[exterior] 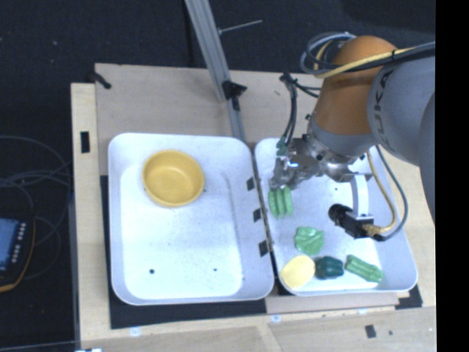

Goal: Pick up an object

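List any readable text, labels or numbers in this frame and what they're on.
"KU", vertical dark lettering, partly cut off, on the grey arm casing at the right.
The handheld device at the left edge has a lit screen; anything on it is too small and blurred to read.
No markings are legible on the two bins or the objects in them.

Robot lab: bench [146, 101], twin white bins [124, 218].

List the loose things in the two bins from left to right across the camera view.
yellow bowl → ridged green piece → yellow round piece → light green piece → dark green piece → green piece near the right corner
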{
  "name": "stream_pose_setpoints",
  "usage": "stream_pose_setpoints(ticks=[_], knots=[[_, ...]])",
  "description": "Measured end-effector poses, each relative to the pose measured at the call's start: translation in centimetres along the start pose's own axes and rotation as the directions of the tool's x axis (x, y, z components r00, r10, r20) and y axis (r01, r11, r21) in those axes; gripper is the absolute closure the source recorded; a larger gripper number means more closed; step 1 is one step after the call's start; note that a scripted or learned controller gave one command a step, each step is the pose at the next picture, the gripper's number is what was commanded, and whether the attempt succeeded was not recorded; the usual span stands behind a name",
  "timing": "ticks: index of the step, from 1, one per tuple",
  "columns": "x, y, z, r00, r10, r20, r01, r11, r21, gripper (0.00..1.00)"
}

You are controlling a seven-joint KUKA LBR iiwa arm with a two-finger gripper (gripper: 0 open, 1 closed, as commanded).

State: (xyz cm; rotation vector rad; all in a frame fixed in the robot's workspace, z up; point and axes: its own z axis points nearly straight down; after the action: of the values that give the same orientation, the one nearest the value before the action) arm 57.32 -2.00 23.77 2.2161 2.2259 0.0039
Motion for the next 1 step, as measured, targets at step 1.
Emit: stream_pose_setpoints(ticks=[1], knots=[[4.52,-1.09,-0.96,1.000,0.001,0.000,-0.001,1.000,0.001,1.00]])
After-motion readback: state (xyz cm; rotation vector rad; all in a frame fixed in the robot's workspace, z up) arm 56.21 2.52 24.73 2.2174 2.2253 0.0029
